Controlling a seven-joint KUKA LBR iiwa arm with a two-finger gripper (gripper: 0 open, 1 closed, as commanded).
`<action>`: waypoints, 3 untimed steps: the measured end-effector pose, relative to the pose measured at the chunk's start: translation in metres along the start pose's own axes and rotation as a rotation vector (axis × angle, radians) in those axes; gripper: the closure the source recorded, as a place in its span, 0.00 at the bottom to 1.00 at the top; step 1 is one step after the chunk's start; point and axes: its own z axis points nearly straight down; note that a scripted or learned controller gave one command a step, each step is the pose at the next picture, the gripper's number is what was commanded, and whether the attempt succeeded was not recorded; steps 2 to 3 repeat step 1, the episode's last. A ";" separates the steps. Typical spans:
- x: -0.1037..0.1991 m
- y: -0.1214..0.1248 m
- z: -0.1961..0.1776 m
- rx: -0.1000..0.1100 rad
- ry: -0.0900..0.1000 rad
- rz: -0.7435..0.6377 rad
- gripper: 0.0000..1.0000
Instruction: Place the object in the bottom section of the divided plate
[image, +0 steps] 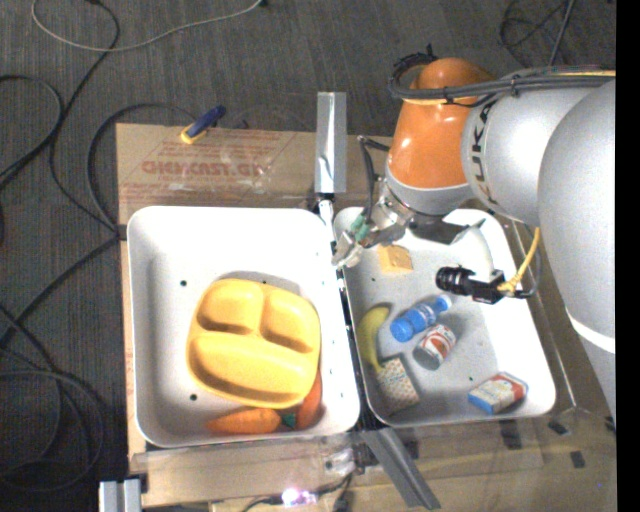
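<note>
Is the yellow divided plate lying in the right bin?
No, the yellow divided plate lies in the left bin, with a carrot at its lower edge.

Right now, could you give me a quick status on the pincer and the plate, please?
Pincer over the divider between bins, nothing seen held. Yellow divided plate in left bin, sections bare. Carrot tucked under plate's near edge.

Glossy yellow plastic plate (258, 338), smooth white plastic bins (160, 250), matt brown cardboard (210, 165) beneath, and a shiny orange band (435, 140) on the arm.
</note>
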 end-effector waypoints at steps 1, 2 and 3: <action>0.000 0.000 0.000 0.000 0.000 0.000 0.00; 0.000 0.000 0.000 0.000 0.000 0.000 0.00; 0.000 0.000 0.000 0.000 0.000 0.000 0.00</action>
